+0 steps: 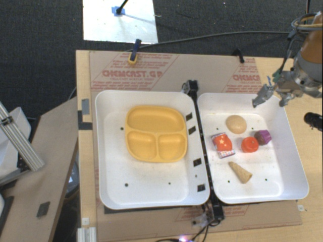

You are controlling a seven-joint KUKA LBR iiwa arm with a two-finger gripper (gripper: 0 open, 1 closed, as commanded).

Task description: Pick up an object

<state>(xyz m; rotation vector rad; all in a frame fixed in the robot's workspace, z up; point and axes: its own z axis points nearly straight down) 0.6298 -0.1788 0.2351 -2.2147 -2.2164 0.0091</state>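
The right bin [290,158] holds a beige round lump [235,123], a red packet with an orange print [222,142], a red ball [250,144], a purple piece [263,136] and a tan cone [240,172]. My gripper [273,95] hangs over the bin's far right corner, open, its two fingers spread with nothing between them. It is above and to the right of the beige lump, apart from every object.
The left bin [108,150] carries a yellow three-compartment tray [154,133]. A black divider with clips [198,135] runs between the bins. A cable [212,34] crosses the cardboard behind them. A white sheet [119,14] lies on the dark floor beyond.
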